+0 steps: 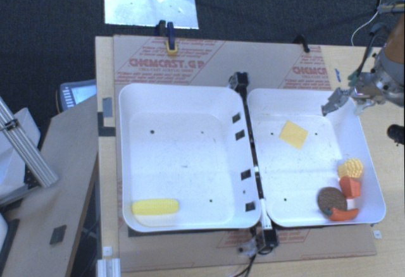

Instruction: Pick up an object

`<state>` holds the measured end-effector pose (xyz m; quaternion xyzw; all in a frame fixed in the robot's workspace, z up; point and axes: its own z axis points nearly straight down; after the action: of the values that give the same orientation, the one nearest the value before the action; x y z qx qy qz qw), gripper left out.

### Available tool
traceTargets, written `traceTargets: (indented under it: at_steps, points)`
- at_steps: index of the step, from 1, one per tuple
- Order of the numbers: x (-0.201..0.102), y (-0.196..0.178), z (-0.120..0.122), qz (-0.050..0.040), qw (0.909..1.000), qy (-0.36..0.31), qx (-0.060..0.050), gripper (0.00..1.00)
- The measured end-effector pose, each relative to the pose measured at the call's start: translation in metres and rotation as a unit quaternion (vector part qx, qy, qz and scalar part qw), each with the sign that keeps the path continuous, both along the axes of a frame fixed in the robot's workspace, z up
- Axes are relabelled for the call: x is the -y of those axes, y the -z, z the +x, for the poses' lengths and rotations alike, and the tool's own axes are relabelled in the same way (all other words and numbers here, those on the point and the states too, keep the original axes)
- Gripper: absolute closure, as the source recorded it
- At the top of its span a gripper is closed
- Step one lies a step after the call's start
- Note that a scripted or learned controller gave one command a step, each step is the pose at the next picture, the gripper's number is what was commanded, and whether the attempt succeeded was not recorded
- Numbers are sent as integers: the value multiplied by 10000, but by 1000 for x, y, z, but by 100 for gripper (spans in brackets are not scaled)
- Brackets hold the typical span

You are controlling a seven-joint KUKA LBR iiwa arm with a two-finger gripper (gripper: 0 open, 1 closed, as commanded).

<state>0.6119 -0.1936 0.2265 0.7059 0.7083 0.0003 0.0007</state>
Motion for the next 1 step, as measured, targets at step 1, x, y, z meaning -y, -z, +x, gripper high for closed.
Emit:
traceTargets:
  at_steps: [1]
  points:
    - [12, 111, 13, 9, 10000, 14, -38, 0]
